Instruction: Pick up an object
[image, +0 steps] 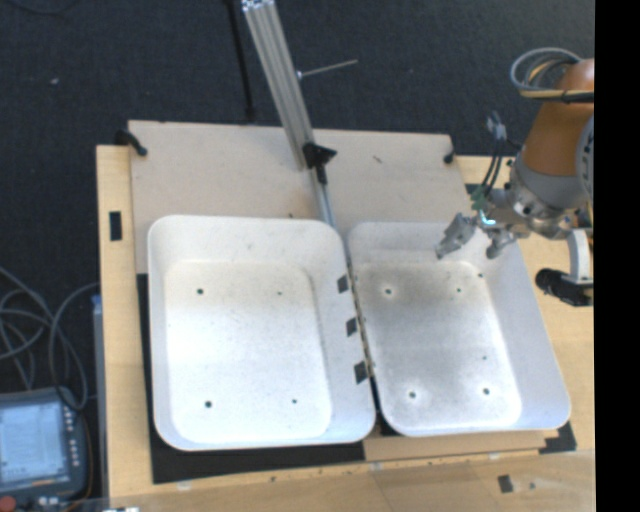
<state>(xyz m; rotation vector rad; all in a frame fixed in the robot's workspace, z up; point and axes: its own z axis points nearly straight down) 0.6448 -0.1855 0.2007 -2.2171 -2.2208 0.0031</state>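
Hovering over the far right corner of the right bin (520, 300), my gripper (474, 238) has its two fingers (455, 238) spread apart with nothing between them. I can make out no object to pick in either bin.

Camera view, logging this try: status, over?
Gripper over right bin's far corner, jaws apart, holding nothing. No object seen in right bin or left bin. Nothing in the way.

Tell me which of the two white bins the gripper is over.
The right-hand bin: the gripper hangs over its far right corner, while the left-hand bin lies beyond the divider.
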